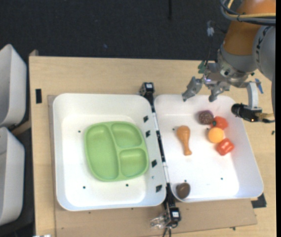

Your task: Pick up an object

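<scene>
The gripper (200, 94) hangs with fingers spread and nothing between them over the right bin's (199, 181) far edge. Just beyond lie a dark red ball (205, 116), a tomato (220, 122), an orange (216, 135) and a red pepper (224, 146), clustered near the right wall. A drumstick (184, 138) lies apart mid-bin, open floor around it. The left bin (71, 186) holds a green tray (115, 150).
</scene>
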`<state>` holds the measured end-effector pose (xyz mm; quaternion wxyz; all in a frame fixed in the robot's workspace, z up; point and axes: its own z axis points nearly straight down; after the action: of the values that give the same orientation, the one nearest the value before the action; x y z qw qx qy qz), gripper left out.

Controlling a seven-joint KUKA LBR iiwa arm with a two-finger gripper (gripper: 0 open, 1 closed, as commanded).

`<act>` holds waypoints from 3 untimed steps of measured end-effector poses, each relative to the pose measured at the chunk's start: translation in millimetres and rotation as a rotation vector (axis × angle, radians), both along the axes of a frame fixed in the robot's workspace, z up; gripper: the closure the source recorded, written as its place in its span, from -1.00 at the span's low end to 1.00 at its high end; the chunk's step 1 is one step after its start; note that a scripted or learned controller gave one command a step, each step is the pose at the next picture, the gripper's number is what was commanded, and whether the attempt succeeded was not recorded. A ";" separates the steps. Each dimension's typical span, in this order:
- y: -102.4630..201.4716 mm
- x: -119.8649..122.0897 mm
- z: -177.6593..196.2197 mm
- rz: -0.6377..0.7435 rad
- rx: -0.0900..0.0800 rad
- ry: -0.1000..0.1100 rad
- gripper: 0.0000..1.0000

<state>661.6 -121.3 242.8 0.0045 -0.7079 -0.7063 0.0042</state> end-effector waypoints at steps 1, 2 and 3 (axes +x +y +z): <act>0.4 2.0 9.2 0.001 0.000 -0.014 -1.00; -1.8 12.1 -42.2 0.004 -0.003 -0.011 -1.00; -6.3 15.2 -84.2 0.002 -0.003 -0.012 -1.00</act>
<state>676.8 -127.6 158.5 -0.0007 -0.7071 -0.7071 0.0011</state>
